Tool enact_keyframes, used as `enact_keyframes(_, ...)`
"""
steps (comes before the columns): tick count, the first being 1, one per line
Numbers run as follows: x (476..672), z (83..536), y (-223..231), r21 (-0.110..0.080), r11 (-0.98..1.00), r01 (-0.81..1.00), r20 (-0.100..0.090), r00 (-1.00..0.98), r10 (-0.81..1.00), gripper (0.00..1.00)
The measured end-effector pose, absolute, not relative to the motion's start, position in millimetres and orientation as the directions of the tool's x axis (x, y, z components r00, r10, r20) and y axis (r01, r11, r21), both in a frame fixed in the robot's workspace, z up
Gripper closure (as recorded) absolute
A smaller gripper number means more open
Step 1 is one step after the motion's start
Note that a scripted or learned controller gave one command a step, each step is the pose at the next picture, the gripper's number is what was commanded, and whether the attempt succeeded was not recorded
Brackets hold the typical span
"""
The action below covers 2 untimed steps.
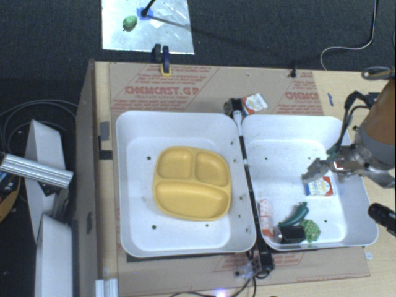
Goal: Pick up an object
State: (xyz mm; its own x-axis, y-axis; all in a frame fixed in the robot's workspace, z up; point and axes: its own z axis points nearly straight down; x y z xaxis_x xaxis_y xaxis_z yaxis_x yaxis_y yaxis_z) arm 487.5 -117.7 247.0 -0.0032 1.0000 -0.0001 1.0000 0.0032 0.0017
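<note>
Yellow divided plate [190, 183] sits mid left bin [133, 166], bare floor all round it. Right of that plate, the right bin [278, 129] is bare at its far end, with a green toy [297, 214] and dark can [291, 232] hugging its near rim. Further right, the gripper [317, 171] hangs over a small white packet [319, 187]; its spread is impossible to judge.

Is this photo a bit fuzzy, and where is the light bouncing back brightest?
In the camera view, the whole picture is soft and grainy; the gripper and the small items in the right bin look smeared. The strongest glare sits on the shiny sheet at the top, and the left bin shows gentle, even shading.
</note>
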Motion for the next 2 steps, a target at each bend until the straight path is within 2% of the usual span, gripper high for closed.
enact_keyframes(1, 503.2, 206.9, -183.6, 0.001, 0.001, 1.000, -0.001, -0.001, 1.000, 0.00)
enact_keyframes(2, 534.0, 101.5, -110.7, -0.001, 0.003, 1.000, 0.001, -0.003, 1.000, 0.00)
